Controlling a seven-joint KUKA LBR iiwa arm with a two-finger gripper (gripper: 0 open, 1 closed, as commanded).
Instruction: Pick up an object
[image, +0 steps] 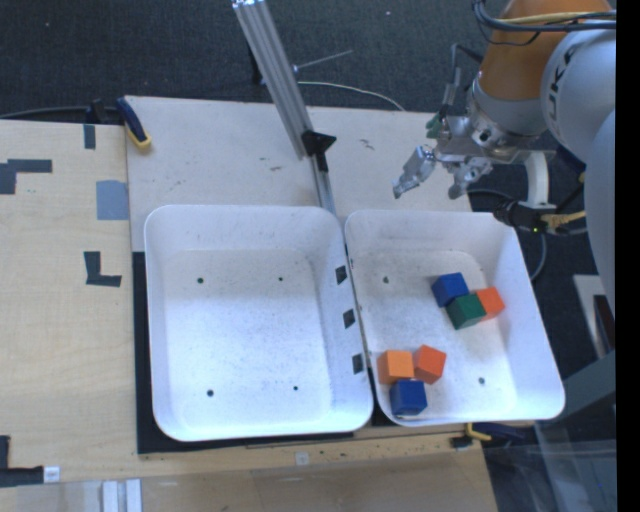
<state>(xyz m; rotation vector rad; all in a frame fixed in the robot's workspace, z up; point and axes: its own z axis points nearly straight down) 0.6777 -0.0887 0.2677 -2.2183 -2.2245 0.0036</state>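
Tool (437, 176) at upper right of frame, fingers spread, nothing held, above right bin (520, 255) rim. Risk: blocks touch in clusters; descent onto blue block (449, 288) likely nudges green block (466, 312), grasp slips.

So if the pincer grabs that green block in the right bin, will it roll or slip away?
Probably not roll: the green block looks cube-shaped with flat faces. It likely stays stiff when squeezed. It touches a blue block and an orange block, so those may get nudged.
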